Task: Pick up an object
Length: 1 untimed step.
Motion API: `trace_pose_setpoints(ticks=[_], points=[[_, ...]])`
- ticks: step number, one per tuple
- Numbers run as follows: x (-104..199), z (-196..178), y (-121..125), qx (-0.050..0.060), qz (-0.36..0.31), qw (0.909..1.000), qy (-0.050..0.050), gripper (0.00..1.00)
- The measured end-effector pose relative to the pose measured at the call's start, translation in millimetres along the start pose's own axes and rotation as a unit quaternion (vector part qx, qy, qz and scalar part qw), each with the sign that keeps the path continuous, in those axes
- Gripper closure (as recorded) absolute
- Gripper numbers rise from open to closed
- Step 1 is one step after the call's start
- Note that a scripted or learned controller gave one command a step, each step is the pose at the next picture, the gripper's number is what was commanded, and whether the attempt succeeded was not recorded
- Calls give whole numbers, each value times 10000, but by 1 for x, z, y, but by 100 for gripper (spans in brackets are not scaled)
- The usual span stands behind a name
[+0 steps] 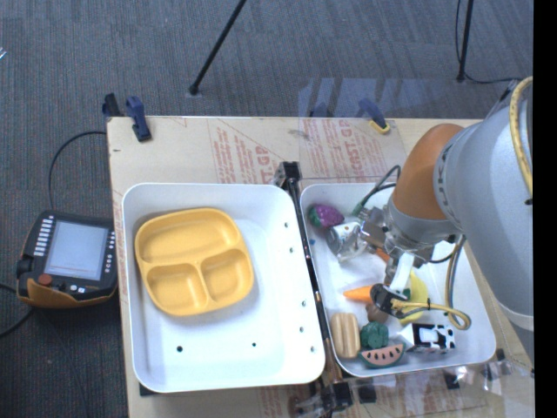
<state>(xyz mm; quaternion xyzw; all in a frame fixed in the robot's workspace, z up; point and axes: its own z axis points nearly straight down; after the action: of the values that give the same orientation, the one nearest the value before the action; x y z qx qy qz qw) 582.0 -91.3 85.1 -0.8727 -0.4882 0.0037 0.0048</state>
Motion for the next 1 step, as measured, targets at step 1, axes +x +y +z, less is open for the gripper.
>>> trace_pose_setpoints(ticks=[1], points=[[0,-9,0,30,4,10000,7,100]])
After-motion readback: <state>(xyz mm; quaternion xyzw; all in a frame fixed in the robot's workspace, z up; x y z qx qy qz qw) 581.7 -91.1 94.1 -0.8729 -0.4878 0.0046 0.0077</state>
